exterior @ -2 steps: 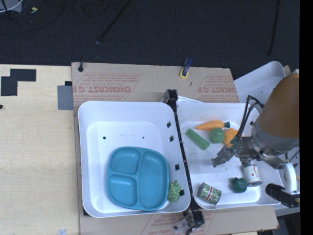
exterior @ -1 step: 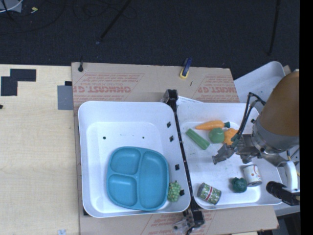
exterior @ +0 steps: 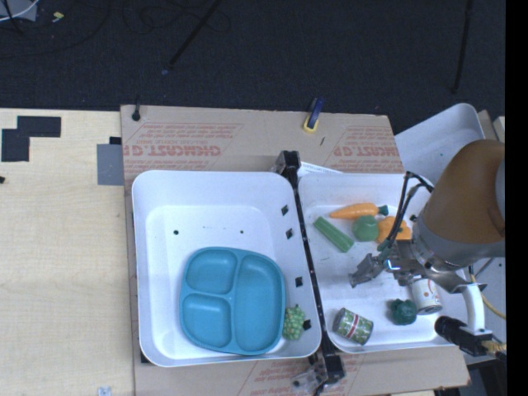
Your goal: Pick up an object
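My gripper hangs over the middle of the right bin, reaching in from the right, open with nothing between its fingers. Just beyond it lie a green cucumber, an orange carrot, a round green piece and a small orange piece partly behind the wrist. Nearer the front edge sit a green-and-red labelled can, a dark green lump and a small white can under the arm.
The left bin holds a blue divided plate with a bunch of green grapes at its right edge, against the wall between the bins. The arm's bulky orange-brown body covers the right bin's right side.
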{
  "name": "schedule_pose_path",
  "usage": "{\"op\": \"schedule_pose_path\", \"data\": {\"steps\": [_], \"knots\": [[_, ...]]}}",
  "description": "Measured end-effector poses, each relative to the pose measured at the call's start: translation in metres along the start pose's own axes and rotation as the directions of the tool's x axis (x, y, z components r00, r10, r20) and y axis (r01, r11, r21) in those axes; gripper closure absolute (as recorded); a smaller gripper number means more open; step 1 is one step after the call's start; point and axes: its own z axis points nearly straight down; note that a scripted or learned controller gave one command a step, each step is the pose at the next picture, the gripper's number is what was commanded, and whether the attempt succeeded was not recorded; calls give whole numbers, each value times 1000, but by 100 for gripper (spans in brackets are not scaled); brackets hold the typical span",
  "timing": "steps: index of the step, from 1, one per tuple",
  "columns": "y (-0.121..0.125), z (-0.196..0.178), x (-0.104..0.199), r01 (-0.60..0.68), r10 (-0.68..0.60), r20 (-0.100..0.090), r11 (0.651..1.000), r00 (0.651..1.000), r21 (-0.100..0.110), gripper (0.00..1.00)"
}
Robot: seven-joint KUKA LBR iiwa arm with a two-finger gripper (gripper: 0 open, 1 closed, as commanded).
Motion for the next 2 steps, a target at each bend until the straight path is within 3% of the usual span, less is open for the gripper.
{"op": "schedule_pose_path", "data": {"steps": [1, 2], "knots": [[-2, 64, 2, 0, 0, -1, 1000, 1000, 1, 0], [-2, 91, 4, 0, 0, 0, 1000, 1000, -4, 0]]}}
